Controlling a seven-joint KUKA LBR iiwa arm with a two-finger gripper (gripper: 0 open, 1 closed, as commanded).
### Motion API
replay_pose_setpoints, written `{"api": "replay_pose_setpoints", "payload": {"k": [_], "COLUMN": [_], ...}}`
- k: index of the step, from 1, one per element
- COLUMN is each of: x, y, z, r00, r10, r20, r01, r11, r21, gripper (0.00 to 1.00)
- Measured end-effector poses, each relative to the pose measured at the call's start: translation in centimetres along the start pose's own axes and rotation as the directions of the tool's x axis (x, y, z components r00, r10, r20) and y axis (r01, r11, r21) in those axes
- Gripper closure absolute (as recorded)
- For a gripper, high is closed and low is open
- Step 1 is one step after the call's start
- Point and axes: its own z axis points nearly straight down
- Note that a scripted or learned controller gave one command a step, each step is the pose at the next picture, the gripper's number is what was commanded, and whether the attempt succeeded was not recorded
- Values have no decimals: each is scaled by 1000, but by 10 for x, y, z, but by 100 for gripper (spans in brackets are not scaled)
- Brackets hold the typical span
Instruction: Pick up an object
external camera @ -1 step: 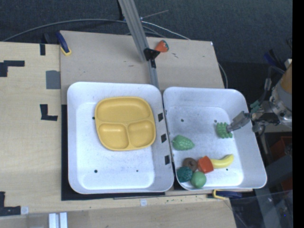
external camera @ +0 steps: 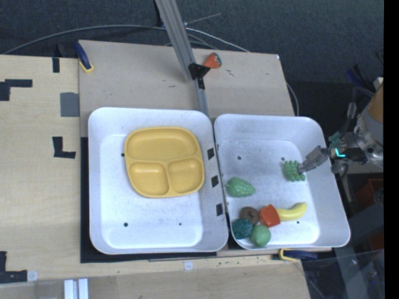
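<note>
Nearest the camera, along the front edge of the right bin (external camera: 324,185), lies a small cluster of toy food: a dark teal piece (external camera: 242,229), a green round fruit (external camera: 260,235), a brown ring like a doughnut (external camera: 249,214), an orange-red block (external camera: 270,215) and a yellow banana (external camera: 292,211). They touch or almost touch each other, so taking one out of this group looks difficult.

Behind them a leafy green piece (external camera: 239,187) lies alone near the bin's left wall. Further right, a small knobbly green object (external camera: 293,170) (perhaps a toy bunch of grapes) sits on the bin floor, and the gripper (external camera: 310,161) is just beside it, its dark tip touching or nearly touching the right side. Whether the tip is open or closed I cannot tell.

This green object seems the intended one. I judge it light, stiff plastic with a bumpy surface that can slip; holding it across the narrow middle seems best.

In the left bin (external camera: 100,185) rests a yellow divided plate (external camera: 164,161).
</note>
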Motion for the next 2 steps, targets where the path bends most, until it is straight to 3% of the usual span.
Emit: {"api": "replay_pose_setpoints", "payload": {"k": [2], "x": [-11], "y": [-1], "z": [123], "r00": [1000], "r10": [2], "r20": [-1], "r01": [-2], "r11": [1000], "r21": [7], "gripper": [0]}}
